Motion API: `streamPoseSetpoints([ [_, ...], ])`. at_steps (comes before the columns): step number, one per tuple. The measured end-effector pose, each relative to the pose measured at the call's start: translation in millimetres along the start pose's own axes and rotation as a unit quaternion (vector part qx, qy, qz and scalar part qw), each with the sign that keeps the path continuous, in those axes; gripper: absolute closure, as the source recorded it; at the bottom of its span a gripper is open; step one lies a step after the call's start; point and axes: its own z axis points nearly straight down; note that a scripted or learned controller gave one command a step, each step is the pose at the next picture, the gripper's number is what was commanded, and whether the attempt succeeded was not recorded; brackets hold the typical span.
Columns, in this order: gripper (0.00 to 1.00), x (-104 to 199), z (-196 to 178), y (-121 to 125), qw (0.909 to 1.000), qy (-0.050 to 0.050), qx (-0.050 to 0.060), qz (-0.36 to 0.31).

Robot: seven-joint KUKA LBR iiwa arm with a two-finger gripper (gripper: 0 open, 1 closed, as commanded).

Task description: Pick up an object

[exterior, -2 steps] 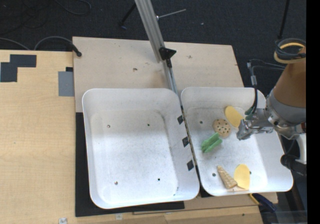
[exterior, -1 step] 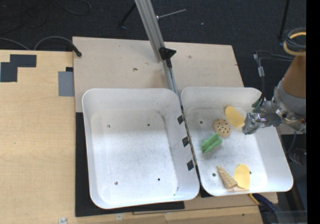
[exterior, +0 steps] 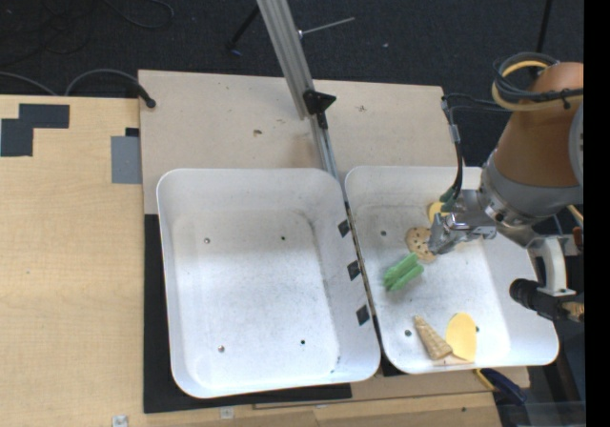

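In the right bin (exterior: 515,344) lie a green block (exterior: 403,274), a tan round cookie-like piece (exterior: 417,242), a tan cone (exterior: 431,337) and a yellow disc (exterior: 462,334). A small yellow piece (exterior: 437,212) sits at the bin's upper middle. My gripper (exterior: 443,236) reaches down from the right, its tip right beside the tan round piece and just above the green block's right end. The arm's grey body with its orange band (exterior: 538,130) hangs over the bin's right side.
The left bin (exterior: 191,225) stands beside the right one, split from it by a ridge with black clips (exterior: 354,268). A slanted aluminium post (exterior: 286,44) rises behind the bins. A black fixture (exterior: 538,296) sits at the right bin's right edge.
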Motion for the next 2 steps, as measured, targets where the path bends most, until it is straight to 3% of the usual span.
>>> streamPoseSetpoints([
  [2, 1.0, 88.4, 14.6, 30.3, 1.0, 0.0, 0.0, 0.0],
])
